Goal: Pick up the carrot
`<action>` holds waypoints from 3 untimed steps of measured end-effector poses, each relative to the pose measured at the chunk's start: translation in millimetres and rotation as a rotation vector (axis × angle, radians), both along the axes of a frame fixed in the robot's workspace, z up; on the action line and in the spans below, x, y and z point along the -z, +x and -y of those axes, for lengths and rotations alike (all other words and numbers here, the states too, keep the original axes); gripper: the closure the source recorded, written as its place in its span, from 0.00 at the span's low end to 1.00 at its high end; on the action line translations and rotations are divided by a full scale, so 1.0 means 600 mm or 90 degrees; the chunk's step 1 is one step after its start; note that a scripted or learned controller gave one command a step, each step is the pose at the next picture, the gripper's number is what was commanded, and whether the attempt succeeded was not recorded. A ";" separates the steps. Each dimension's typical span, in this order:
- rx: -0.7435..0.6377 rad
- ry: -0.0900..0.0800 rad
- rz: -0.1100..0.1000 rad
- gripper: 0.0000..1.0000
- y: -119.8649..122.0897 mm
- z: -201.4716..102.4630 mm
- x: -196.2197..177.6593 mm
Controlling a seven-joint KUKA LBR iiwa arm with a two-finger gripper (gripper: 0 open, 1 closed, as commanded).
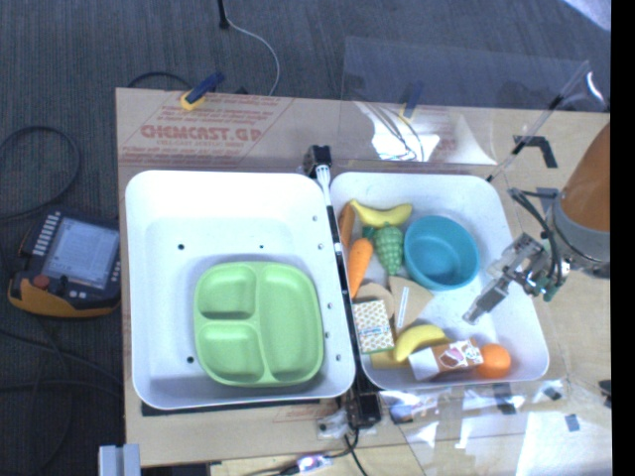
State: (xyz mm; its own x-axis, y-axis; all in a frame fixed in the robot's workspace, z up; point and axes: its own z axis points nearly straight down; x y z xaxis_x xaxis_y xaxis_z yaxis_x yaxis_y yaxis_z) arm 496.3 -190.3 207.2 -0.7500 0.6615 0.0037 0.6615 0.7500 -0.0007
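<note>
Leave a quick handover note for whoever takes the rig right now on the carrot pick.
Gripper: over the right bin's right side, near the blue bowl, carrying nothing that I can see.
Carrot: lying in the right bin along its left wall, beside the green corn-like piece and below a banana.
Left bin: holds the green divided plate.
Done: nothing yet; the carrot is not picked.
Left: cross the bin to the carrot, grasp and lift it.

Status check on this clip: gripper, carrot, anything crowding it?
Gripper over right bin's right side, nothing between fingers. Carrot by bin's left wall, untouched. Banana, green corn close beside it; blue bowl between carrot and gripper.
</note>
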 end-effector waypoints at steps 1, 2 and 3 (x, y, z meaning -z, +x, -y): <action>-0.149 0.003 0.007 0.00 -0.011 0.049 0.150; 0.006 -0.006 0.020 0.00 -0.002 0.056 0.188; 0.285 0.005 0.019 0.00 0.002 0.041 0.191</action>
State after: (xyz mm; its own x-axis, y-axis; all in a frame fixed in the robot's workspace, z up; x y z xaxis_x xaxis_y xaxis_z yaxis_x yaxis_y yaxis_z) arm 497.2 -214.9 92.5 -0.3892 0.9211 -0.0074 0.9207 0.3893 0.0275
